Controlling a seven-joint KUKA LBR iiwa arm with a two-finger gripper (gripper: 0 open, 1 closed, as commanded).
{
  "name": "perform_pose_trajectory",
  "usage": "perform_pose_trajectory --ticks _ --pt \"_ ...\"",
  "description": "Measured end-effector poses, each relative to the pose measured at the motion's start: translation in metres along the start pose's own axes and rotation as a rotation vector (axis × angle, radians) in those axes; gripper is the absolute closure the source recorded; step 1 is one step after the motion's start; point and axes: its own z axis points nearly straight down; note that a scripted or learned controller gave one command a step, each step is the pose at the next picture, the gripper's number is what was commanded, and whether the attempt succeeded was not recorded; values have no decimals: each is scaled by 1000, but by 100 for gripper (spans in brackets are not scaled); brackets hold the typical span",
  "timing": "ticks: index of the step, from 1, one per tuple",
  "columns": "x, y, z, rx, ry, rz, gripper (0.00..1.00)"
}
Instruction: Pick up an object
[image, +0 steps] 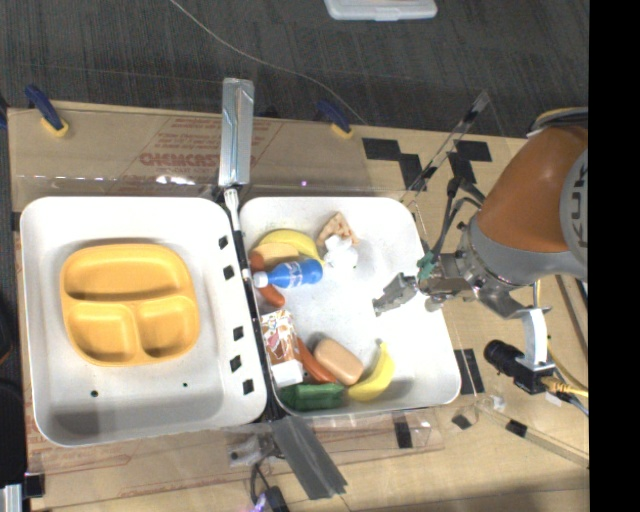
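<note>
Nothing has been picked up yet, as far as the view shows. The gripper (393, 295) hangs over the right side of the right bin (432, 345), above bare white floor, with no object between its fingers. The whole pick is left to do: choose a thing, come down on it, close and lift.

The things to choose from lie mostly along the right bin's left wall and near edge. A blue bottle (294, 273) lies on its side by the left wall, touching a yellow banana (283, 243) just behind it. A small toy with a white part (339, 241) sits toward the far edge. Toward the near edge lie a printed packet (277, 330), a tan bread roll (337, 360), a second banana (375, 375) and a green piece (312, 396), packed close together. All are apart from the gripper.

The left bin (40, 395) holds a yellow divided tray (129, 301).

The arm (530, 205) reaches in over the right bin's right edge, its orange band high and the wrist bent so the gripper points leftward and down into the bin. The tool looks tilted, not plumb. Whether the fingers are apart or together I cannot tell; they are too small and blurred.
</note>
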Motion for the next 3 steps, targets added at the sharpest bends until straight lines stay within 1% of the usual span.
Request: perform_pose_trajectory --ticks 1,2,3 --pt "37 51 -63 -6 -1 -63 0" --pt "23 -13 120 -1 -1 54 0" --pt "56 -8 143 -23 -22 -368 0"
